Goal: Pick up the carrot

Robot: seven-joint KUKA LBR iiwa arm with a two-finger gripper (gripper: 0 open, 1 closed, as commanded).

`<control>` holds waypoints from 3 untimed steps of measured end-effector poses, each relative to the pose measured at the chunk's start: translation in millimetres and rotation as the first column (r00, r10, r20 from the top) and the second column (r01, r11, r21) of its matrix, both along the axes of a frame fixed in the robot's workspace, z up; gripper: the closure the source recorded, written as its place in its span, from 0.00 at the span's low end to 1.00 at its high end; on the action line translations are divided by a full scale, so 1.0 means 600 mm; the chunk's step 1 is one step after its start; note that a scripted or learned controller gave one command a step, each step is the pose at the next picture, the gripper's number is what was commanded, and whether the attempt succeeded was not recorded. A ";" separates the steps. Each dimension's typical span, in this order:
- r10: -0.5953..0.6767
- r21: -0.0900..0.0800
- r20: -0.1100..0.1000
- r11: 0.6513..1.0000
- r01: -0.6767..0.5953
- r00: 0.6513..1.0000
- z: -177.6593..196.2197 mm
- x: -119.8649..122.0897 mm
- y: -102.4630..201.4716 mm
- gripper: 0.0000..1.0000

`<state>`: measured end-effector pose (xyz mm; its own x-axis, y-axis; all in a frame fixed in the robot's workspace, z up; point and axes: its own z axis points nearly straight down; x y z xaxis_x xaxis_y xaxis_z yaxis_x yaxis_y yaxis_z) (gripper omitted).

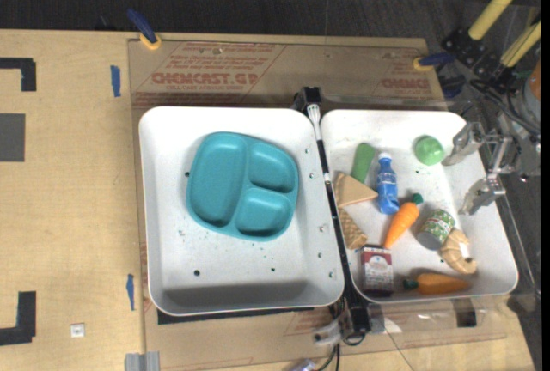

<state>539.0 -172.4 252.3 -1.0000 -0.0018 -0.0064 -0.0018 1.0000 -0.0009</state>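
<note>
The carrot (400,223) lay in the right bin (498,253), near its middle, tilted with its green top up toward the far side. A small blue bottle (387,183) touched it on the left, and a round tin (435,226) sat just beside it on the right, so it was hemmed in on both flanks. Left of the bottle stood a tan wedge (352,189) and a green tube (363,161); a green ball (428,149) rested near the far rim. Toward the near rim lay a second orange piece (440,282), a little red carton (375,266) and a pale lumpy thing (456,251), leaving little bare floor there. The freest room was along the right wall of that bin.

The gripper (481,172) hung at the bin's right edge, well apart from the carrot, its two fingers spread wide with nothing between them.

The left bin (172,266) held a teal divided plate (242,185), with open white floor all around it. Brown tabletop (69,189) stretched off to the left.
</note>
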 end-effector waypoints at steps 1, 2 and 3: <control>0.052 0.004 -0.009 0.999 -0.052 0.999 -0.187 -0.053 0.051 0.00; 0.296 -0.006 0.007 0.955 -0.295 0.955 -0.269 -0.054 0.132 0.00; 0.298 -0.010 0.022 0.954 -0.298 0.954 -0.247 -0.045 0.136 1.00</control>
